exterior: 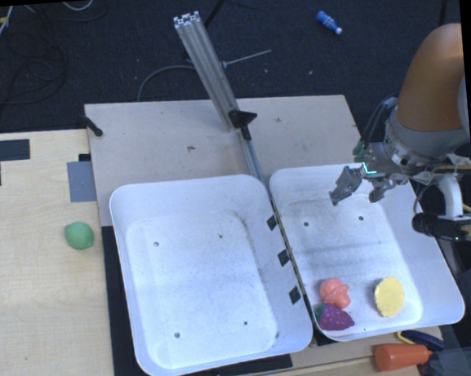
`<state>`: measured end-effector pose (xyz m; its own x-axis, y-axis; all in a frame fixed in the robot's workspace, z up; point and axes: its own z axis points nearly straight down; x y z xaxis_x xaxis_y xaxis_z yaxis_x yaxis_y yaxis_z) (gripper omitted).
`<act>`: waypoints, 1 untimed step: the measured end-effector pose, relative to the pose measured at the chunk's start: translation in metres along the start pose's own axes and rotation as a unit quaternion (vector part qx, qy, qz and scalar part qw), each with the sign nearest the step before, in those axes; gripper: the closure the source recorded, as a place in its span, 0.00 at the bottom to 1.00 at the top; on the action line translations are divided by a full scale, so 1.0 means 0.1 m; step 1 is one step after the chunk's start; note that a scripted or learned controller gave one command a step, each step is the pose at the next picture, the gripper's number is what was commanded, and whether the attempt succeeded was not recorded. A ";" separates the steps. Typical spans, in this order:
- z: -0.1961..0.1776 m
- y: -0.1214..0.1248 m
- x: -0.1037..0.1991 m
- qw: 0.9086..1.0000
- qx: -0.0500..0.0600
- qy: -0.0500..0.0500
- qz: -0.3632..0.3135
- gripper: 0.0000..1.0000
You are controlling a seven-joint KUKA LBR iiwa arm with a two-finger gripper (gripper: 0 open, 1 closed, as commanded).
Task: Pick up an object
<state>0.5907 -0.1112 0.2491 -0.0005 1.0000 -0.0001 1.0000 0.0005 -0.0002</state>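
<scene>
My gripper (362, 187) hung with jaws apart, nothing between them, over the right bin (431, 313) far end | toys well apart at its near end: pink toy (334, 291), purple grapes (335, 318), yellow piece (389, 296)

You saw a grey arm (427, 129) with an orange band (432, 76), black cables, and a dark two-fingered tool (360, 188).

A pale wooden bench top (33, 307) lies left of the beige board (166, 144). Beyond the board, dark carpet (85, 65) carries loose cables (35, 53). A slanted aluminium rail (208, 67) rises from the board's middle.
</scene>
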 end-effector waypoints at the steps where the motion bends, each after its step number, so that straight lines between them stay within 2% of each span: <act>1: 0.00 0.00 0.00 1.000 0.000 0.000 0.000 0.00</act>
<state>0.5907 -0.1112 0.2490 -0.0005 1.0000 -0.0001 1.0000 0.0005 -0.0003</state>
